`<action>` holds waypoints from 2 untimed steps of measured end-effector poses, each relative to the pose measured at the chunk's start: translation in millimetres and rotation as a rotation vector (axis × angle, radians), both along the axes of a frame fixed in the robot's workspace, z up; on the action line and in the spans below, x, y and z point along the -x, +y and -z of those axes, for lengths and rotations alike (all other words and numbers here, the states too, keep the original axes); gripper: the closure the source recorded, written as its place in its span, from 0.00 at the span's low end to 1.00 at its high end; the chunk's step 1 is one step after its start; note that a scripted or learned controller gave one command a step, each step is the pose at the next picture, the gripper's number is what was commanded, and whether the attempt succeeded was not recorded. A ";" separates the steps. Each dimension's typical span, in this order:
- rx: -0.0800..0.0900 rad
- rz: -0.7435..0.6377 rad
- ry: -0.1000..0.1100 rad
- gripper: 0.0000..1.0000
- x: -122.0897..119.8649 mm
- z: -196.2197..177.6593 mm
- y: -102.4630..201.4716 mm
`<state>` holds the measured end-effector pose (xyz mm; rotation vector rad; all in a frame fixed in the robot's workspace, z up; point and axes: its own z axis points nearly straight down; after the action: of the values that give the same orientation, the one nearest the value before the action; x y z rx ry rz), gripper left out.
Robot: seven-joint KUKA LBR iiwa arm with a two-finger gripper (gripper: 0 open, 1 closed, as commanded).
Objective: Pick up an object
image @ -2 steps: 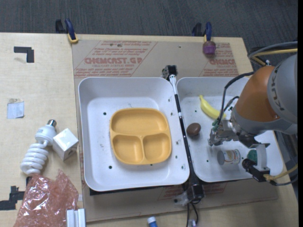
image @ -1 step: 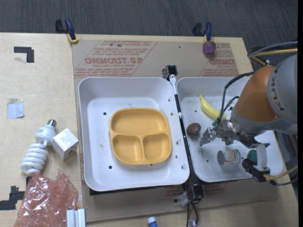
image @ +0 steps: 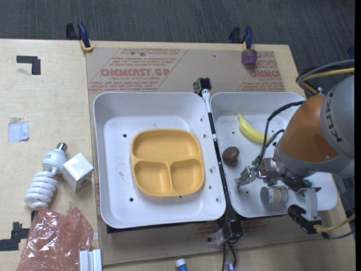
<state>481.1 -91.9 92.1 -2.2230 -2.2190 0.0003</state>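
Bench with two white bins side by side; arm over the right bin.

Left bin (image: 107,151) carries a yellow divided tray (image: 167,161) at its centre, with bare floor along every wall. Right bin (image: 225,109) carries a banana (image: 250,130) near its far wall and a brown round object (image: 230,154) beside its left wall. Gripper (image: 248,176) hangs over the near half; its grip state cannot be told. Board lettering reads "CHEMCAST".
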 end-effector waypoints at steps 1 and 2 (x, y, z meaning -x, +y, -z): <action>0.001 0.002 -0.003 1.00 -1.4 -9.9 -0.6; 0.001 -0.003 -0.002 1.00 2.6 -100.2 77.9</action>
<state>478.5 -13.9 192.3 -2.2214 -2.2234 -0.0013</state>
